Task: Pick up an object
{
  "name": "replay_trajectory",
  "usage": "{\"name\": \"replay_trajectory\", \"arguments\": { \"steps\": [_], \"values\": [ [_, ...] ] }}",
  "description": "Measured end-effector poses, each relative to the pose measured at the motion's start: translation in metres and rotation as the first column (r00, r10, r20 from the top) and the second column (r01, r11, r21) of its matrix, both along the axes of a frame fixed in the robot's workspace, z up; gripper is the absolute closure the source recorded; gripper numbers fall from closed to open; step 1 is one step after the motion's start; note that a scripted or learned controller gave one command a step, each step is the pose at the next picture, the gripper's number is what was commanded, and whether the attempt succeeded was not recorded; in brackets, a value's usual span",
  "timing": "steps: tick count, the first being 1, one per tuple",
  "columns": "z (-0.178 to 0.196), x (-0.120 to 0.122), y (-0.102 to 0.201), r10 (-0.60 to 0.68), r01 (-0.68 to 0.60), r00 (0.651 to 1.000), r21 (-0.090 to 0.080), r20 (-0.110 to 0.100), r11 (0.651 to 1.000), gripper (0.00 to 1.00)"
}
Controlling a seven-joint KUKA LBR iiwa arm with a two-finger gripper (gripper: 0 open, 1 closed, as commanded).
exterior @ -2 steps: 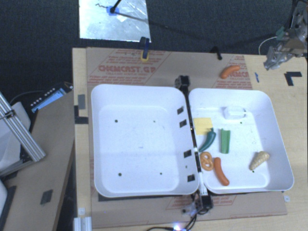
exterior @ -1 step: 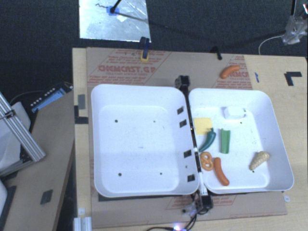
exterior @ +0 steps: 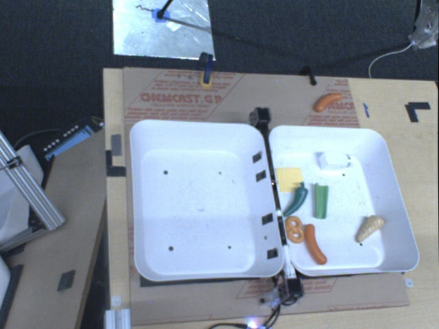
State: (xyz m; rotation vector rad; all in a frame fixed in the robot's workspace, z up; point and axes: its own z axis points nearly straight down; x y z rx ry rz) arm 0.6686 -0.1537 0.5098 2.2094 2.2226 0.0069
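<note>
The right bin (exterior: 391, 184) holds several small toy foods. A yellow square (exterior: 289, 179) lies near its left wall, with a teal curved pepper (exterior: 298, 199) just below it. A green block (exterior: 320, 201) stands beside the pepper. A white piece (exterior: 333, 160) rests toward the back. An orange pretzel (exterior: 295, 229) and an orange sausage (exterior: 315, 243) lie at the front left. A beige cone (exterior: 369, 228) sits at the front right.
The left bin (exterior: 199, 197) sits beside the right one on brown cardboard (exterior: 185, 98). An orange sausage (exterior: 328, 102) lies on the cardboard behind the right bin. A yellow and blue clamp (exterior: 206, 70) stands at the back. A silver sheet (exterior: 162, 18) lies on the dark floor.
</note>
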Motion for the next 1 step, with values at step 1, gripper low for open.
{"name": "replay_trajectory", "arguments": {
  "steps": [1],
  "values": [
    [0.0283,-0.0277,0.0097,0.0,0.0,1.0,0.001,-0.001,1.0,1.0]
  ]
}}
